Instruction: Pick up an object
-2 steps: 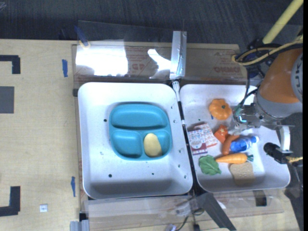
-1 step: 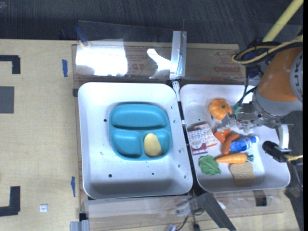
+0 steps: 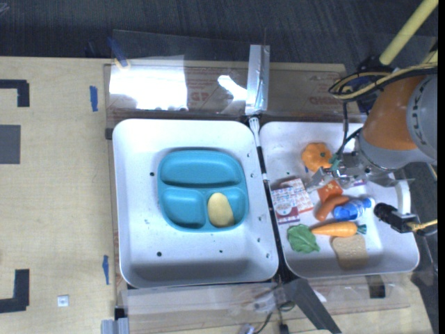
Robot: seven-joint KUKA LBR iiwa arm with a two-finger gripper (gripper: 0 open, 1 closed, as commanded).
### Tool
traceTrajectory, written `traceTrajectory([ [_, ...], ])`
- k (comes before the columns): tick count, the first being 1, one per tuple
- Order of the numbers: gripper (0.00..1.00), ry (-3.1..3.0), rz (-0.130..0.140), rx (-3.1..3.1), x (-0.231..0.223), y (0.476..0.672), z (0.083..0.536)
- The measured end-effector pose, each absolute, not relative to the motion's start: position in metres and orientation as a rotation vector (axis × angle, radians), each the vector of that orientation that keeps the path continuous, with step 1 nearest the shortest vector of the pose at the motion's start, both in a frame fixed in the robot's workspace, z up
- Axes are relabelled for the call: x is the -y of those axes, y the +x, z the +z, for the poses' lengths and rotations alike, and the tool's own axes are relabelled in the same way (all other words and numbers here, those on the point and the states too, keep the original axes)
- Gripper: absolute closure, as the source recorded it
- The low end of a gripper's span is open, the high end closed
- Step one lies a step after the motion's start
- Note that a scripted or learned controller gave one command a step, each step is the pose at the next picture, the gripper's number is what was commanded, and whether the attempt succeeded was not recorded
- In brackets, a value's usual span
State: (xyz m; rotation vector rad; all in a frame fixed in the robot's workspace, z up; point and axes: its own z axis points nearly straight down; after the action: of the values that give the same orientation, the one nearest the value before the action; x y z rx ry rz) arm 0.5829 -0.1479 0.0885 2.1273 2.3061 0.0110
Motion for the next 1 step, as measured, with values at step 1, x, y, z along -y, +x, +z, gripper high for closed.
traceTrajectory([
  [1, 1.0, 2.127, 0.01, -2.303, 0.1487, 0.5833, 0.0986],
])
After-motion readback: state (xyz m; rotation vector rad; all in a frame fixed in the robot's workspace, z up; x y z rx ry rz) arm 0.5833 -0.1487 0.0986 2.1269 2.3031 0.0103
